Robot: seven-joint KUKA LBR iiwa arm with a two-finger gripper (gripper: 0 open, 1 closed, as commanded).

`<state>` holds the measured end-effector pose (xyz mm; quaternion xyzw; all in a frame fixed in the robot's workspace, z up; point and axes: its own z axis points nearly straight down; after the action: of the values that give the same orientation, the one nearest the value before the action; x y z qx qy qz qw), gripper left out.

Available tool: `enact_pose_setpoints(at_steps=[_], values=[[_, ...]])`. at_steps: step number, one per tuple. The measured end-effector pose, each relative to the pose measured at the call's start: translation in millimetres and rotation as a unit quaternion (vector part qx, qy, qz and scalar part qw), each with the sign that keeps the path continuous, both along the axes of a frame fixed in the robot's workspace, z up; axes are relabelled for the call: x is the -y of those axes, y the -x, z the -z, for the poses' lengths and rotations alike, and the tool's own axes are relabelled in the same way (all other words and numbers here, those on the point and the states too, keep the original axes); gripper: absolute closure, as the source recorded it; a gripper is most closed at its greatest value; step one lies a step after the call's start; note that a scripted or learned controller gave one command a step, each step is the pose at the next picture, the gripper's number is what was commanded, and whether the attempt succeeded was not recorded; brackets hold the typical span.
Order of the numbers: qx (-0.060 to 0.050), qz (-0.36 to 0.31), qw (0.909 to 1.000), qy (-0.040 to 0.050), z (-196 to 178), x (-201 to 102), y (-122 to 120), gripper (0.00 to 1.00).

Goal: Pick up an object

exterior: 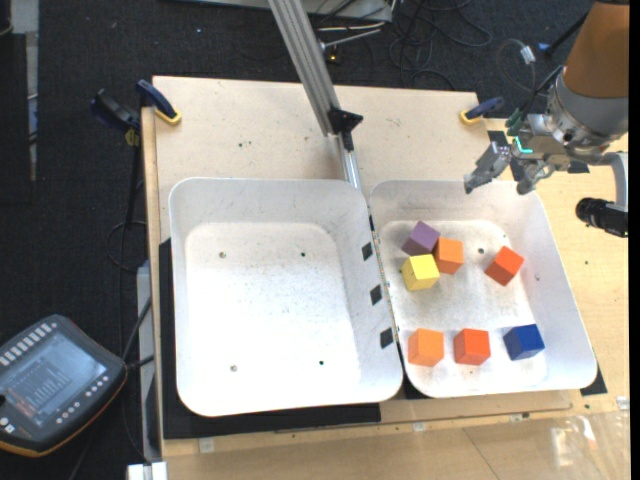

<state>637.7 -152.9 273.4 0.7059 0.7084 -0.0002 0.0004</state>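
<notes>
Tool (506, 170) sits above the far right corner of the right bin (560, 268), fingers spread apart, nothing between them. Grey arm with orange band (600, 43) comes in from the right edge of the view.

Right bin holds seven cubes, all loose on the bin floor:
- purple cube (422, 237) near the far left part, touching the yellow cube (420, 271) just in front of it
- small orange cube (450, 255) right beside both of those
- red-orange cube (504, 265) apart from that cluster, toward the right side
- near edge row: orange cube (426, 347), red-orange cube (472, 347), blue cube (523, 341), close together, left to right

None of the cubes are touching the tool; it is well apart from all of them.

Left bin (200, 288) lies beside the right one; its rim overlaps the right bin's left rim. Both rest on the pale surface (250, 133). A slanted metal pole (305, 48) runs down to the far edge between the bins. Handheld pendant (50, 383) sits off the surface at the near left.
</notes>
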Motion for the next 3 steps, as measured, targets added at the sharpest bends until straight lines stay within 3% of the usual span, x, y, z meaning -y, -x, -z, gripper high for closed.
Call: enact_pose_setpoints(at_steps=[2,3], values=[[-0.003,0.001,1.0000,-0.0008,117,-14,-1,0.00],[0.005,0.001,1.0000,-0.0019,159,-24,0,0.00]])
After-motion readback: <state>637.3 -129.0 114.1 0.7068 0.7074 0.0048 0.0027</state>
